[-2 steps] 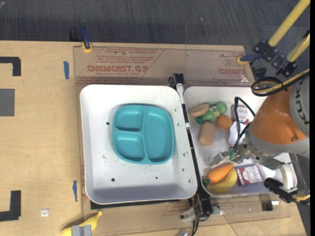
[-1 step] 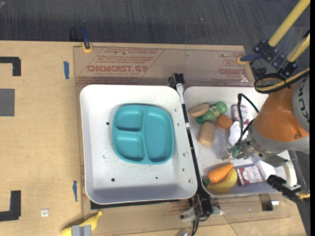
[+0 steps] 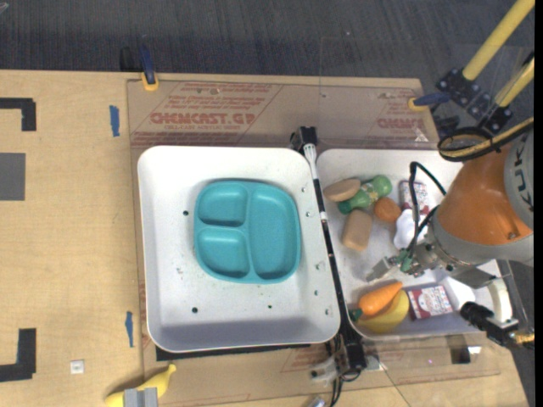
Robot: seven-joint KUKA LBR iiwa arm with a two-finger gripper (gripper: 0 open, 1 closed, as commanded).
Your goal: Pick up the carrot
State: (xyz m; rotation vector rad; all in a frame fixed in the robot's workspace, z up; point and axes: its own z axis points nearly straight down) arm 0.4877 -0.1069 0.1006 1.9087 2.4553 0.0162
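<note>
A tan wooden bench (image 3: 68,227) carries two shallow white bins side by side. The left bin (image 3: 161,227) holds a teal divided plate (image 3: 249,230) at its centre. The right bin (image 3: 339,164) is crowded with toy food, and the grey arm with its orange band (image 3: 479,206) reaches over it from the right. The gripper (image 3: 392,264) hangs low above the bin floor with its fingers parted and nothing between them. The carrot (image 3: 379,298) lies near the bin's front edge, resting on a yellow banana (image 3: 386,318), just below the gripper and apart from it.
</note>
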